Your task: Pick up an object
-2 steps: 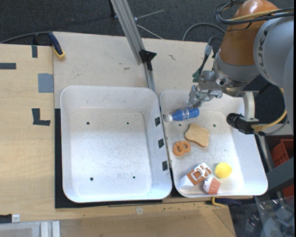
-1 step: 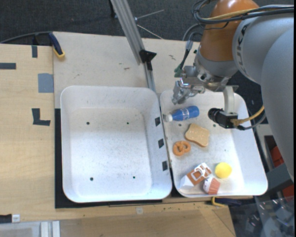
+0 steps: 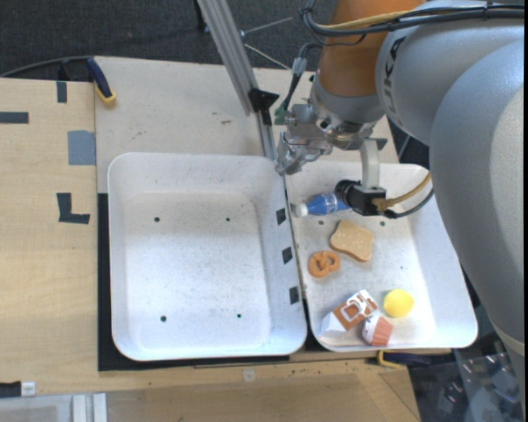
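Gripper (image 3: pixel 292 159) sits over the right bin's (image 3: pixel 440 236) far-left corner, near the divider; can't tell the finger state from here. Bottle (image 3: pixel 322 205) lies just below it by the left edge. Bread slice (image 3: pixel 352 240) and pretzel (image 3: pixel 323 264) mid-bin. Carton (image 3: pixel 355 310), yellow ball (image 3: pixel 398 303) along the near edge.

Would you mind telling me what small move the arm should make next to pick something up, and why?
Probably shift the gripper slightly toward the blue bottle and lower it. The gripper sits over the rim at the right bin's far left corner, holding nothing, and the bottle is the nearest object, lying just below it.
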{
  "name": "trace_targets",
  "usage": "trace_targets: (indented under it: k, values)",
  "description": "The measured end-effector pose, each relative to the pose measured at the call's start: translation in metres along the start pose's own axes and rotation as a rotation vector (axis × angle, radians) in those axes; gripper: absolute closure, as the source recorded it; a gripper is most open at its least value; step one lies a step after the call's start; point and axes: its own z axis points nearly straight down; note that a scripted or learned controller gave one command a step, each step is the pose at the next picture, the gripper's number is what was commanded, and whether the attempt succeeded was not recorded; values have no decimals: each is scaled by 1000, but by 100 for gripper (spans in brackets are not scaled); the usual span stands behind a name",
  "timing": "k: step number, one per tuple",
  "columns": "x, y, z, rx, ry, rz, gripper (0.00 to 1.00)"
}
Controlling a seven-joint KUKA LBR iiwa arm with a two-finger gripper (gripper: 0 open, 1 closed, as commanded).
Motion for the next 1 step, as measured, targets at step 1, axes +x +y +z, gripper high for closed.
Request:
trace_targets:
  k: [1]
  values:
    - [51, 14, 3, 1, 0, 1, 100]
